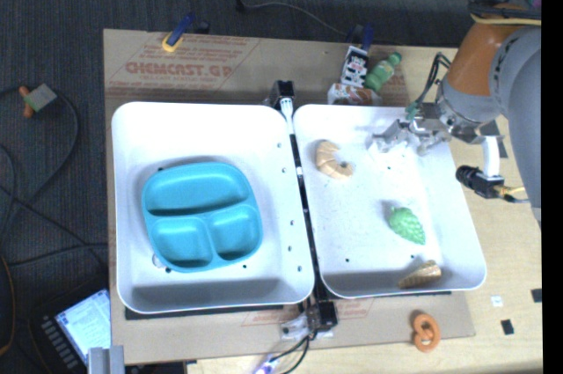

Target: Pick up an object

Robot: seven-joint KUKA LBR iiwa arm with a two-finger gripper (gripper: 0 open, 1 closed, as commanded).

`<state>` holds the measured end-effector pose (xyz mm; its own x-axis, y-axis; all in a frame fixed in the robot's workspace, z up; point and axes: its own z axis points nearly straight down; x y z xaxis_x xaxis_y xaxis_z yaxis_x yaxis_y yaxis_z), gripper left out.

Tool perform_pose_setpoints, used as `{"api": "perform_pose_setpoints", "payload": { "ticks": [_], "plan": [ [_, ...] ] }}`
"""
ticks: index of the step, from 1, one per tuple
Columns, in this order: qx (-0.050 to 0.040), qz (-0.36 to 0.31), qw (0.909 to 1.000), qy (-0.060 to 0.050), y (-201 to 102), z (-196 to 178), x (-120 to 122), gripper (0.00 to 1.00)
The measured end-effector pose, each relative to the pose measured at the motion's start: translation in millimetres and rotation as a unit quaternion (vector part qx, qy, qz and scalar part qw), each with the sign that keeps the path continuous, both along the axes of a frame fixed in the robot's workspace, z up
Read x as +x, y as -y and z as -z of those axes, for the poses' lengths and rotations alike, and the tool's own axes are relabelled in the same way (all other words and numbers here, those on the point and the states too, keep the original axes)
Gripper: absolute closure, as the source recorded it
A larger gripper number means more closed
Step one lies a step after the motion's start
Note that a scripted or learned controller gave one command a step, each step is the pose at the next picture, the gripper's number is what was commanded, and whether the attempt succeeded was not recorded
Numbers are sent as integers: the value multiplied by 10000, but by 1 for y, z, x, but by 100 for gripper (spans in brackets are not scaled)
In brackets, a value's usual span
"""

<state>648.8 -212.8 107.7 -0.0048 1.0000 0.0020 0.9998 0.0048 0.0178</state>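
My gripper point(406, 136) hovers over the far right corner of the right bin point(457, 187), open, with nothing between its fingers. A tan ring-shaped pastry point(332, 159) lies in that bin's far left part, well left of the gripper. Nearer the front lies a green bumpy toy point(406, 223), and a brown wedge point(420, 274) rests against the front wall. A blue three-compartment tray point(202, 216) fills the middle of the left bin point(132, 135).
Behind the right bin stand a green bottle toy point(381, 73) and a small printed pack point(351, 75). An orange pretzel shape point(426, 331) lies on the bench in front. Blue clamps point(179, 32) hold the board's back edge. The arm point(479, 69) enters from the right.
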Motion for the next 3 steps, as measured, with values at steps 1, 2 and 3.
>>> {"api": "perform_pose_setpoints", "payload": {
  "ticks": [1, 2, 3],
  "plan": [
    [-9, 14, 10000, -82, -65, -17, -1, 0],
    [-19, 24, 10000, -64, -81, 20, -79, 0],
    [-33, 25, 10000, -50, -110, 20, -69, 0]
  ]
}}
